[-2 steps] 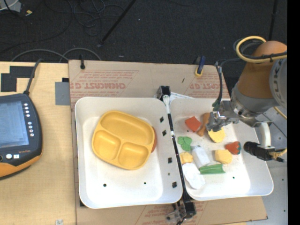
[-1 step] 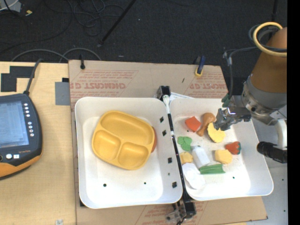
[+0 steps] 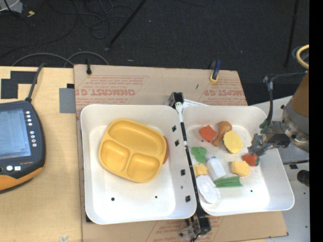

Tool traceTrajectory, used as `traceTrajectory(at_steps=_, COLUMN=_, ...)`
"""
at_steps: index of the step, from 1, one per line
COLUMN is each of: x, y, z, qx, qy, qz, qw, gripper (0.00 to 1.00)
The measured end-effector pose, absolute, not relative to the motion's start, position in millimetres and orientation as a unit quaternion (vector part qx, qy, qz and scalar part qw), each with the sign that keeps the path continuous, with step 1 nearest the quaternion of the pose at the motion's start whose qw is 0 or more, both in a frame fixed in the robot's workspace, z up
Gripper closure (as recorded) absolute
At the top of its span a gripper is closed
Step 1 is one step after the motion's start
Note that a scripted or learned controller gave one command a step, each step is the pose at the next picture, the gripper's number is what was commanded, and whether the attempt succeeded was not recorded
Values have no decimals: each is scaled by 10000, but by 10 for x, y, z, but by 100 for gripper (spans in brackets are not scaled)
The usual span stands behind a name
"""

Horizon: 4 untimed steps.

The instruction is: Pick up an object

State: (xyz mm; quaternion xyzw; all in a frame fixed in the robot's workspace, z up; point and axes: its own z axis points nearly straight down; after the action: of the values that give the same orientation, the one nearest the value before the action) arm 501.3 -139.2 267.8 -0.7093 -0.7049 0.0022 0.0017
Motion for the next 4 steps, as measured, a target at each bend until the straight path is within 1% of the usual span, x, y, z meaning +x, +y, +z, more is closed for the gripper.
traceTrajectory(at_steps=1, x=4750, y=91, z=3484, qx=-7021, qy=-7120, qz=-24, qw=2, gripper=100)
traceTrajectory(at_steps=2, x=4745, y=1028, z=2863, qx=-7041, qy=-7101, qz=32, qw=37, gripper=100)
traceTrajectory(at_steps=3, x=4766, y=435, z=3873, qx=-7084, qy=-7058, qz=-26, qw=-28, gripper=100)
traceTrajectory(at_steps=4, x=4758, y=-177, z=3948, qx=-7089, qy=-7054, qz=11, qw=-3, gripper=100)
